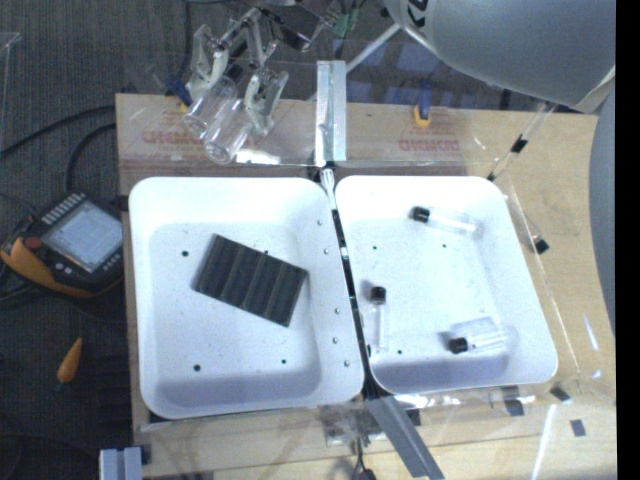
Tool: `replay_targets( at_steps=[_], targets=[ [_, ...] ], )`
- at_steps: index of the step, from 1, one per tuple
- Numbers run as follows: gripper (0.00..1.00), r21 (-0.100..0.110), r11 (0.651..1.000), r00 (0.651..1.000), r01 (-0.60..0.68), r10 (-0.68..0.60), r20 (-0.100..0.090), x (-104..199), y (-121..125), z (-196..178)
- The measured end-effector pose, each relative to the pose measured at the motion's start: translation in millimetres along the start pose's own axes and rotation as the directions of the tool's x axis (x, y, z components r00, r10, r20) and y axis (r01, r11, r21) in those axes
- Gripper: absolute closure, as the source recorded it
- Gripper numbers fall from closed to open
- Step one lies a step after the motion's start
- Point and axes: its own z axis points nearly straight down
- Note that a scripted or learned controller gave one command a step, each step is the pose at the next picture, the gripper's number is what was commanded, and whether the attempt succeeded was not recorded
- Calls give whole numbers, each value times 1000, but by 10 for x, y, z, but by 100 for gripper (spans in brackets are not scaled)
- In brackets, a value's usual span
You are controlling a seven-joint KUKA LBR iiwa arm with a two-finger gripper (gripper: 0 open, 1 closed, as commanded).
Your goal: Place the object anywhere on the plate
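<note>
- A pale wooden bench (560,218) is carrying two shallow white bins side by side, the left bin (150,268) and the right bin (520,268), their rims touching along the middle.
- Dark carpeted floor is showing at the left, where a handheld control pendant (75,240) with a lit screen is lying among black cables, and a small orange item (68,360) is resting near the bench's corner.
- The grey arm (500,18) is bulking large across the top right, and the gripper (232,93) is hanging above the bench's far edge, beyond the left bin.
- Its fingers are gripping a clear vial (215,118) that is tilting down to the left.
- The plate (249,280), a dark ribbed rectangle, is lying flat and slightly askew in the left bin.
- Three more clear vials with black caps are lying in the right bin: one (440,219) near the far side, one (379,313) by the dividing rim, one (478,341) near the front right corner.
</note>
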Motion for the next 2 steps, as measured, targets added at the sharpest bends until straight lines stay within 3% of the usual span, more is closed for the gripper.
replay_targets(
  at_steps=[1, 2],
  targets=[
    [100, 1, 993, 993, 117, -117, -3, 623, 695, -5],
    [100, -2, 998, 998, 55, -55, -3, 460, 497, 778]
  ],
)
